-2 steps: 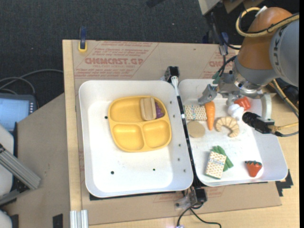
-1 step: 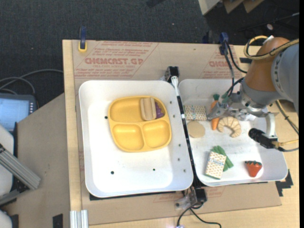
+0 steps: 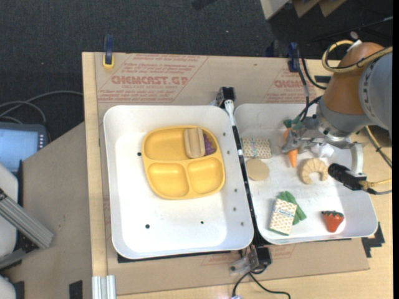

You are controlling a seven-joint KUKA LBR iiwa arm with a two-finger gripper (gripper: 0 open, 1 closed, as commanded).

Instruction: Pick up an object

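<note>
Right of centre, the arm — grey with its orange band — comes in from the upper right edge of the frame and bends down over the right bin. Its gripper hangs low in the upper part of that bin, directly over a small orange carrot that lies near the bin's top middle; the fingers are lost among the grey metal parts, and I cannot tell whether they are apart, together or clamped on the carrot. Just right of the carrot and below the wrist sits a pale croissant. Toward the bin's left side lie a patterned cracker and, just below it, a round tan cookie. Lower down in the middle rests a small carton with a green piece tucked behind it, and a red strawberry lies in the lower right corner of the bin. To the left, the left bin holds a yellow divided plate — in its upper right compartment are a tan bread-like piece and something purple touching its right side. Both bins stand side by side on a brown board printed with red lettering.
</note>
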